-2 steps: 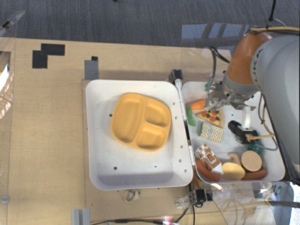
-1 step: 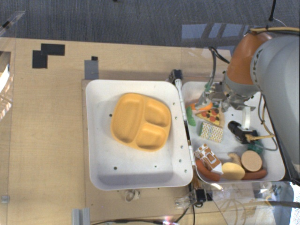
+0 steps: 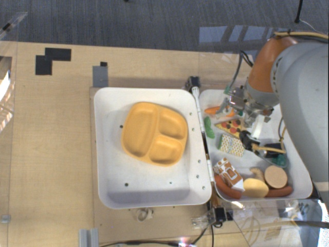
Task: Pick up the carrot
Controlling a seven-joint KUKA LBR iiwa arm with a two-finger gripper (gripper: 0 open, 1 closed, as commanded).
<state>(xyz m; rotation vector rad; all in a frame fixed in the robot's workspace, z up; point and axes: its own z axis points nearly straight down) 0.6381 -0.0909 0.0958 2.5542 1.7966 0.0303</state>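
The two-finger metal claw [image 3: 235, 108] hangs over the far end of the right shallow white plastic bin [image 3: 303, 181], carried by the grey arm with its orange band [image 3: 263, 60]. Whether the claw is apart or together cannot be told from this view.

The small orange tapered plastic carrot [image 3: 212, 109] lies in the same bin, just beside the claw on the side facing the left bin. It appears apart from the claw.

Nearer the camera than the claw:
- a flat triangular pizza slice with coloured spots [image 3: 229, 127], close below the claw
- a slim green elongated piece [image 3: 207, 125], against the bin wall beyond the slice
- a flat square packet with a fine chequered print [image 3: 232, 146]
- a smooth yellow oval piece [image 3: 255, 188] and a round tan disc [image 3: 276, 177], well apart from the claw

Across the dividing wall from the claw, the left shallow white plastic bin [image 3: 110, 189] holds a glossy yellow three-compartment tray with rounded corners [image 3: 154, 133].

Both bins rest on a pale wood-grain bench [image 3: 46, 153]. Beyond the bench lies grey ribbed carpet [image 3: 169, 9]
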